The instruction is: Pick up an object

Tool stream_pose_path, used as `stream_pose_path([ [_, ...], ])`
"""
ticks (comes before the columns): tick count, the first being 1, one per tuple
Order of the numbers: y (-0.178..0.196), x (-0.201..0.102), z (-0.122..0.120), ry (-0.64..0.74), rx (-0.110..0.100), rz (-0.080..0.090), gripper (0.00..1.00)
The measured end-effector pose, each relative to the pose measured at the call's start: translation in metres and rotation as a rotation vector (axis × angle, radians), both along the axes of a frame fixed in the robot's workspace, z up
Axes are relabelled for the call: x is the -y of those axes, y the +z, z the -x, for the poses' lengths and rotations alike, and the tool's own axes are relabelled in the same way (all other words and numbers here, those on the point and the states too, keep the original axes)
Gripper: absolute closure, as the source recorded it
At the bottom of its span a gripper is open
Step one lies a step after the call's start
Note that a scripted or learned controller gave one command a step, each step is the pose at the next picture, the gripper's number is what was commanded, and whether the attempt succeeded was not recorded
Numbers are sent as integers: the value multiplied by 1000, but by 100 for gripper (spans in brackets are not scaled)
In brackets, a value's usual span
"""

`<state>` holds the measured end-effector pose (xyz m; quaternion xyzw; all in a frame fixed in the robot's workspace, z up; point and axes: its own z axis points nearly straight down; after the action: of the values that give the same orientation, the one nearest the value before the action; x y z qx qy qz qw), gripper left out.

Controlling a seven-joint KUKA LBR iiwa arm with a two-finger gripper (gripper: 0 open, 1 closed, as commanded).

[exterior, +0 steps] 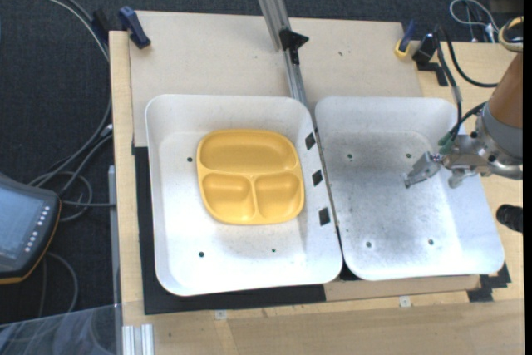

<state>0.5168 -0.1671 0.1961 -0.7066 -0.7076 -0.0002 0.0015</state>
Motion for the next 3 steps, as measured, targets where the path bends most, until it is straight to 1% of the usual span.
stream_pose_path([
  [1,0,0,0,-1,1,0,0],
  [2,-59,-5,9,-1,-7,-1,0],
  [3,-107,-6,10,-1,-5,-1,0],
])
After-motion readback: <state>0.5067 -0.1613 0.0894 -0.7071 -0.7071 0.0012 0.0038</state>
